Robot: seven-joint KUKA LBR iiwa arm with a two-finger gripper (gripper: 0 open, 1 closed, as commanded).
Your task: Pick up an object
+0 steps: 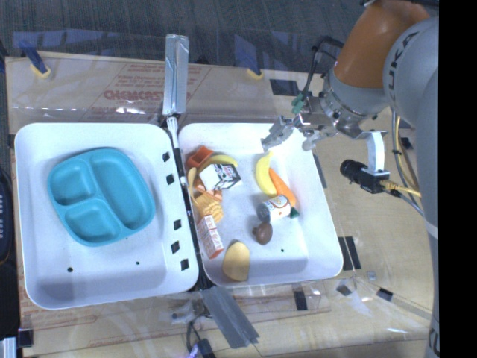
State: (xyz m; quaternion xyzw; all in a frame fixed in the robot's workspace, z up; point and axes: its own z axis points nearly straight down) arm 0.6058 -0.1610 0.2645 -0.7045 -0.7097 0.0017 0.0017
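The right bin (317, 252) holds several toy food items. A yellow banana (262, 174) lies beside an orange carrot (283, 189), with a small can (274, 209) and a brown lump (262, 233) below them. Near the front sits a pale yellow rounded piece (237, 261). Along the left wall are a red snack packet (211, 235), a black-and-white box (224, 174) and an orange piece (200, 157). My gripper (289, 139) hangs above the bin's far right corner, just beyond the banana's top end. It is open, with nothing between its fingers.
The left bin (30, 274) carries a blue divided plate (100, 195). A metal bar (176, 73) stands upright at the back between the two bins. A black cable fitting (361, 174) juts out from the arm, right of the right bin.
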